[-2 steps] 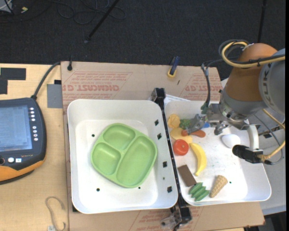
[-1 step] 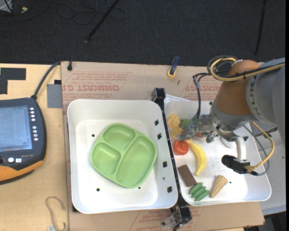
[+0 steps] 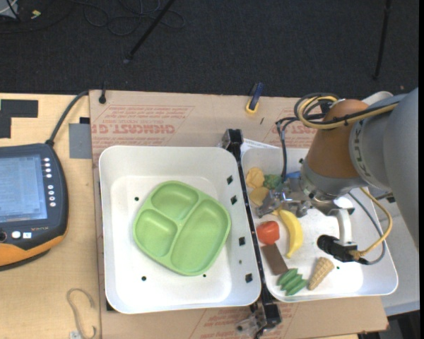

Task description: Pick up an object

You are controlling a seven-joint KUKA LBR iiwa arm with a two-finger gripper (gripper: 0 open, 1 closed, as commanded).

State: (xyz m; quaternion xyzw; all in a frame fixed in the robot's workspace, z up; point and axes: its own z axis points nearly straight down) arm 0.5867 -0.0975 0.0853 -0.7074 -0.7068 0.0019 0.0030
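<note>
The right bin point(image 3: 381, 277) holds a yellow banana point(image 3: 292, 232) lying lengthwise near its middle, with a red tomato point(image 3: 268, 232) just beside it on the left. A brown block point(image 3: 274, 259) lies tilted below the tomato, with green pea pods point(image 3: 292, 281) and an ice-cream cone point(image 3: 320, 272) near the front wall. A pale yellow item point(image 3: 256, 180) and a small green piece point(image 3: 272, 182) sit toward the back; their exact forms cannot be determined.

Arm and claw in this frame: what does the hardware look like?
Thick grey arm with a rounded orange band above the wrist. Yellow and black cables loop beside the band, and more trail along the wrist. The claw is small, dark metal with bluish parts.
</note>
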